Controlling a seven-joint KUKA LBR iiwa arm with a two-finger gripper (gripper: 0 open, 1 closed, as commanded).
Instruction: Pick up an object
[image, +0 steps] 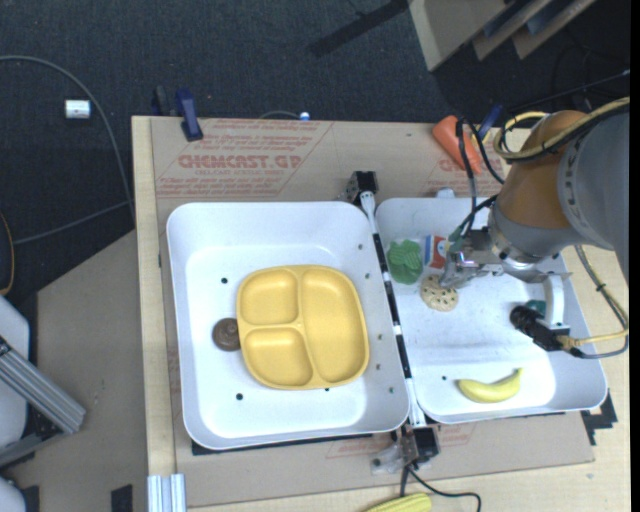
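- One fixed camera here, set high above the bench (300, 150) and looking down at a slant, far enough back to take in the whole bench top.
- Both white bins fall inside the frame: the left bin (200, 330) sits near the centre, the right bin (560, 375) just beside it toward the right edge.
- Beyond the far edge of the bench, dark floor runs to the top of the picture.
- The arm (560, 190) enters from the right, over the right bin.
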